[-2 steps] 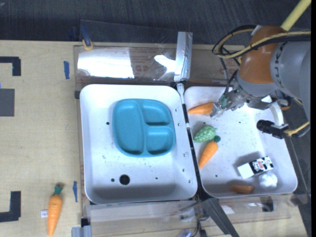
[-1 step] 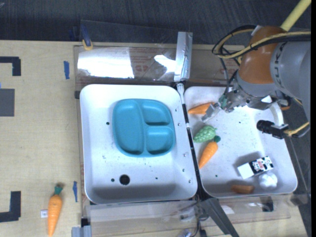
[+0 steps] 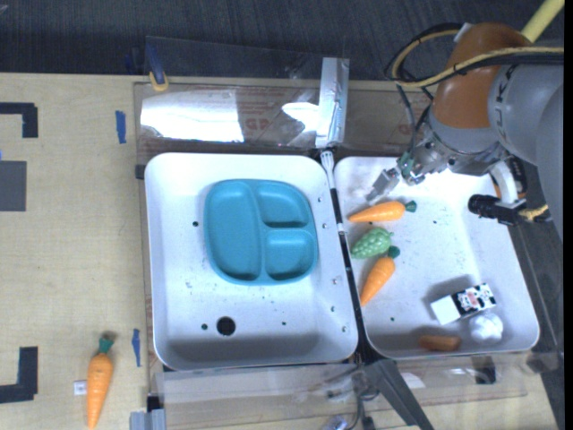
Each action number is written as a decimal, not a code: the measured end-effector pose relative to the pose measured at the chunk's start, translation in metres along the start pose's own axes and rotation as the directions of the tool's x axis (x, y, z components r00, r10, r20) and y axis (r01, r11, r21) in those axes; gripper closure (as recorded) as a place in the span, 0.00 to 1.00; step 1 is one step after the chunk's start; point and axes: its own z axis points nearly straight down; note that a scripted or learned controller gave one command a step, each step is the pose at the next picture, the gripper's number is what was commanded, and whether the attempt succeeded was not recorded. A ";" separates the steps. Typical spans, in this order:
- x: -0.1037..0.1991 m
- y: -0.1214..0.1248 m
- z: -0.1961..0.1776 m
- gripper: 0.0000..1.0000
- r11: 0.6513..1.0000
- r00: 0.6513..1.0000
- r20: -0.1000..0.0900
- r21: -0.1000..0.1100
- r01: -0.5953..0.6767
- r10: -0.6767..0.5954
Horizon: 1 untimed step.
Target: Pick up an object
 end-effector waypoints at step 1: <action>-0.001 -0.004 0.034 0.00 0.997 0.997 -0.008 0.016 0.072 -0.072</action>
